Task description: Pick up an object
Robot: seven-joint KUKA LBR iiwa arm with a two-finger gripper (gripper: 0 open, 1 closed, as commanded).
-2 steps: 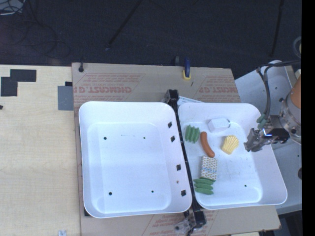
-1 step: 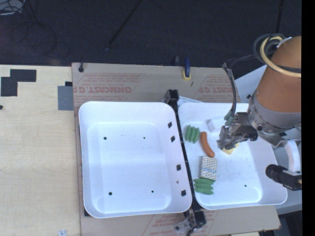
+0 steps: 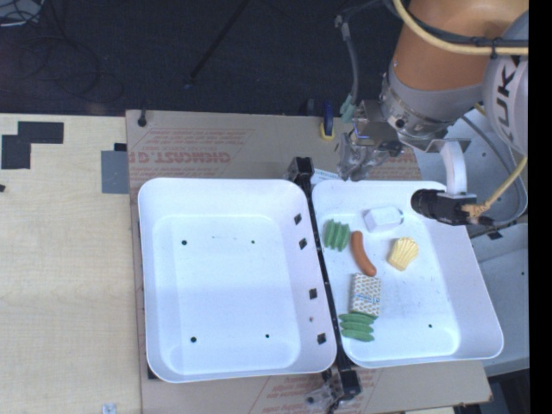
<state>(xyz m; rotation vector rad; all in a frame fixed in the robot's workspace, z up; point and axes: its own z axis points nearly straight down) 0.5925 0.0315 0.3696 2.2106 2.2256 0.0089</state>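
The pincer (image 3: 354, 171) hangs over the far rim of the right bin (image 3: 483, 304), at about 11 o'clock on that bin, close to where the two bins meet. From this slant I cannot tell whether it is wide or narrow, and nothing can be seen held in it.

All the loose things lie in the right bin, well clear of the pincer:

- A small white block (image 3: 383, 218) sits toward 12 o'clock, the nearest thing to the pincer.
- A short bunch of green pods (image 3: 335, 234) lies at 10 o'clock, close to the bin's left wall.
- An orange sausage-shaped piece (image 3: 363, 254) lies just beside those pods, at their 4 o'clock, and slants from 11 to 5.
- A yellow ribbed shell shape (image 3: 402, 254) rests near the bin's middle, at 3 o'clock from the orange piece and apart from it.
- A small patterned box (image 3: 366, 295) lies at 6 o'clock from the orange piece, very near its lower end.
- A second bunch of green pods (image 3: 357, 327) lies at 7 o'clock in the bin, just below the box and touching it or nearly so.

The left bin (image 3: 145, 257) sits at 9 o'clock from the right one, their rims clipped together. Both rest on a cardboard sheet (image 3: 216, 149) with red print, on the pale counter (image 3: 60, 274).
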